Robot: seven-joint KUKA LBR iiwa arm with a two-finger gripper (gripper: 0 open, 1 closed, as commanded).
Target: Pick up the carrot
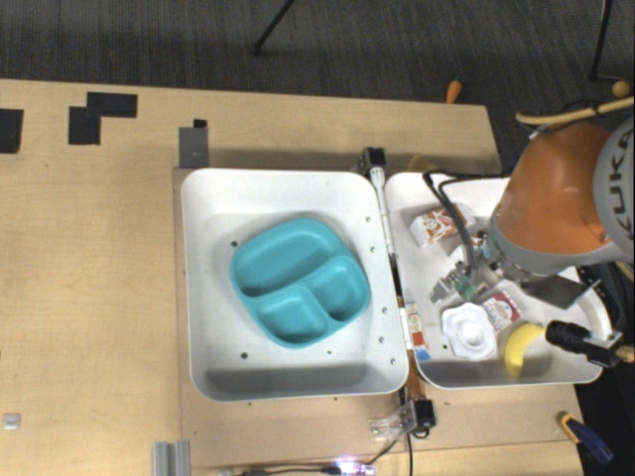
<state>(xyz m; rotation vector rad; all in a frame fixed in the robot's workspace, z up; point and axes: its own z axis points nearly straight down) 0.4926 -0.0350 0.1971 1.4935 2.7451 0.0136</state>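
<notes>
Arm over right white bin (pixel 429 370); carrot not identifiable.
Gripper (pixel 464 278) low inside that bin, grip state cannot tell. Near it: small printed packet (pixel 434 227), white crumpled cup (pixel 468 329), yellow lemon-shaped piece (pixel 521 346). Left of that bin: teal three-compartment plastic plate (pixel 300 282).

Even bright overhead light, soft shadows inside the left bin (pixel 198 266), mild glare on white plastic, slightly soft focus

Teal divided plate (pixel 299 282), white bins (pixel 208 226), yellow lemon (pixel 522 346), orange-banded grey arm (pixel 561 201)
</notes>
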